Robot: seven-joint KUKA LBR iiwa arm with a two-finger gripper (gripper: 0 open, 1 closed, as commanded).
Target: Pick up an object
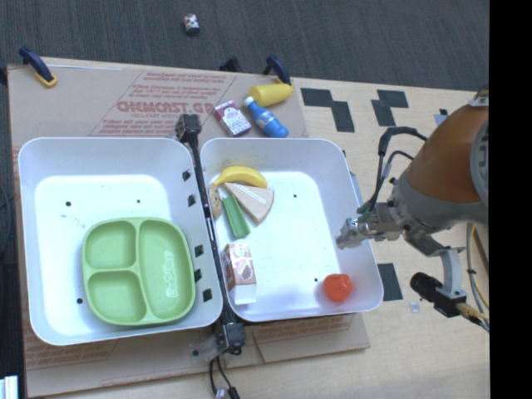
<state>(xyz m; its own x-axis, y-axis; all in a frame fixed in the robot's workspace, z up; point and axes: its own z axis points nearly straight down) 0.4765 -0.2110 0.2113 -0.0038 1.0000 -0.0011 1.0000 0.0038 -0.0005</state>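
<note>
i see the gripper (347, 238) at the right bin's (287, 150) right wall; i cannot tell how it is set, and nothing shows in it. nearest is the round orange ball (337, 287), no long axis. the banana (241, 175) lies crosswise at the far left, the green marker (233, 214) runs front-to-back beside the wedge (253, 200), the carton (241, 273) below.

Grey arm (453, 169) enters from the right — orange band up top, wrist low, jaws' state unclear
</note>
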